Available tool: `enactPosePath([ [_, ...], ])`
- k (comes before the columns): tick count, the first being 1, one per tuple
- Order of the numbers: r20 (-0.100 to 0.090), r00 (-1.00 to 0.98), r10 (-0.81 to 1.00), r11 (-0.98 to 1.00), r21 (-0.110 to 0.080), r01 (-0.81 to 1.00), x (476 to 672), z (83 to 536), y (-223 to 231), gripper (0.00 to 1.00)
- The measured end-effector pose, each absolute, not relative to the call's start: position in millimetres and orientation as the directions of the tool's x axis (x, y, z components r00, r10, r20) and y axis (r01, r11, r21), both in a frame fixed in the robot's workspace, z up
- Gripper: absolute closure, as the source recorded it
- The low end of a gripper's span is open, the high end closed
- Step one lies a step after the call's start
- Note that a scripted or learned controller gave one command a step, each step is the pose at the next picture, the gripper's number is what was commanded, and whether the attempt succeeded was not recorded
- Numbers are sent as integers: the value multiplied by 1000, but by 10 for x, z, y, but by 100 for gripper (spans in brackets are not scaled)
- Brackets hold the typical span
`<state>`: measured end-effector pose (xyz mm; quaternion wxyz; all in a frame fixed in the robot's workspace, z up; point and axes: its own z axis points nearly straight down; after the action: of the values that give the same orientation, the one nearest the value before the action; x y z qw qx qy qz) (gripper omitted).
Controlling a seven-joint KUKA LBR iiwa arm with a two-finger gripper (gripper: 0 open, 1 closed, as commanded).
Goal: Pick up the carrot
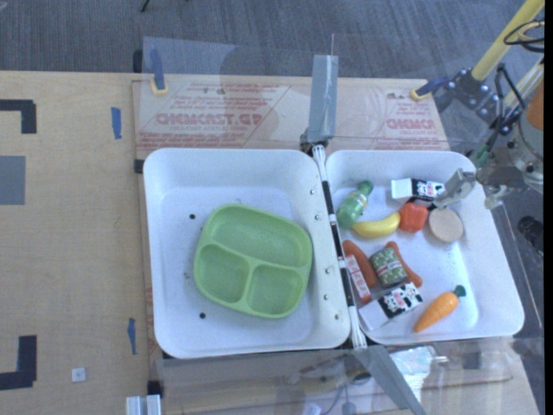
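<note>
I hover at the right bin's (510, 271) far edge, my gripper (471, 188) holding nothing, its opening unclear; the carrot (436, 310) lies well nearer, needing approach and descent.

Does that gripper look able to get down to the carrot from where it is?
Probably yes. The carrot lies in the near right corner of the right bin with nothing on top of it. The gripper is above the bin's far side. The bin wall close by may hamper the grip.
</note>
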<state>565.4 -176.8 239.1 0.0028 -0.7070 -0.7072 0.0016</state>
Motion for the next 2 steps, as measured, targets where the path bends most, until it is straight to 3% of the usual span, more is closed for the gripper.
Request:
enactPosePath([
  [1, 3, -185, 983, 185, -5, 983, 5210, 1408, -1708, 0],
  [2, 7, -476, 879, 476, 3, 879, 4811, 860, -2203, 0],
])
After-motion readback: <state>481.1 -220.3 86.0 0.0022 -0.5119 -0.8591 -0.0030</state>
